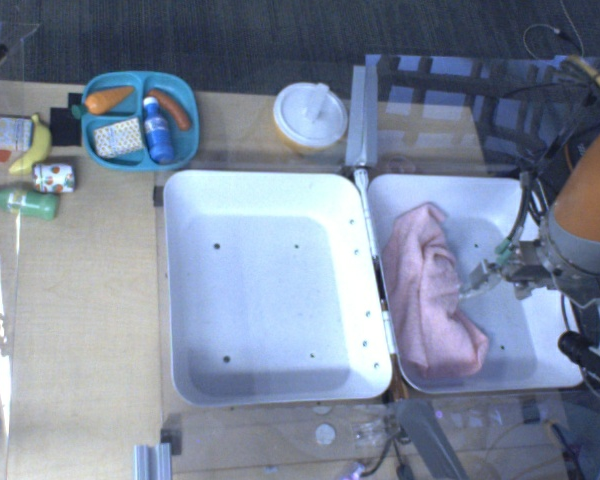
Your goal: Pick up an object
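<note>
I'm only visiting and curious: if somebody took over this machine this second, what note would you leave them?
Gripper: low in the right bin, fingertips at the right edge of the pink cloth. Whether it has closed on the cloth can't be made out.
Pink cloth: crumpled along the right bin's left side, lying on the bin floor.
Left bin: nothing to pick there.
Done: arm has reached the cloth.
Left: grasp and lift it.

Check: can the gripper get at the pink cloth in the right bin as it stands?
Probably yes. The gripper sits at the right edge of the pink cloth, which lies alone in the right bin, with nothing between them.
</note>
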Tool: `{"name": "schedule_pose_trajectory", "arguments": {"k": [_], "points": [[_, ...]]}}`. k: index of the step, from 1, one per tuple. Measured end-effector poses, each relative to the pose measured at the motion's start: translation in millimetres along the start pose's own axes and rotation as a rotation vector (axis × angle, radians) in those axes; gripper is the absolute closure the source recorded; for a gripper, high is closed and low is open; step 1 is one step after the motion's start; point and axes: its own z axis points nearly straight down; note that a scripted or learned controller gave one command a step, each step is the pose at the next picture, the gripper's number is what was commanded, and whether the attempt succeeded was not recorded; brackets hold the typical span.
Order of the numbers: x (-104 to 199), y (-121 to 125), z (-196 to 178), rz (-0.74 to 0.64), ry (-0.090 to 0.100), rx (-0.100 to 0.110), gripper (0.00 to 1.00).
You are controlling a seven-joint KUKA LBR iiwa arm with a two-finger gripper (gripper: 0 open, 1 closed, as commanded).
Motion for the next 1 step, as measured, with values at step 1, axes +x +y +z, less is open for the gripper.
{"name": "schedule_pose_trajectory", "arguments": {"k": [1], "points": [[29.0, 19.1, 101.6, -0.137, -0.003, -0.014, 0.00]]}}
